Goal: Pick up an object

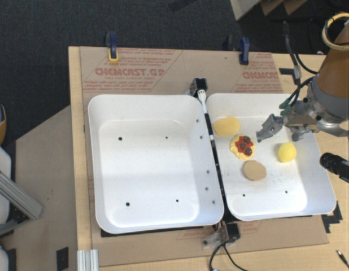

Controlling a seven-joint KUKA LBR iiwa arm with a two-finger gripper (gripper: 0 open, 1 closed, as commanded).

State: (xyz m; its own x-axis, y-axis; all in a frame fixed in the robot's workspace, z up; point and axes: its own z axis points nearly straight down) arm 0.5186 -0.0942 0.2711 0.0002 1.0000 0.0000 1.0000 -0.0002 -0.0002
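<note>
Camera view: gripper [269, 130], fingers spread and empty, hovers above crowded toy foods; the pizza slice [243, 147] may get nudged aside.

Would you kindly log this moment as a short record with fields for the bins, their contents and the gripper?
left bin: white, shallow, nothing seen inside
right bin: white, shallow, holds four small items
items: yellow oval piece near the divider; small pizza-like toy with red topping; yellow ball; tan round disc
gripper: above the right bin, between the yellow oval piece and the yellow ball, holding nothing visible
arm: reaches in from the right
</note>
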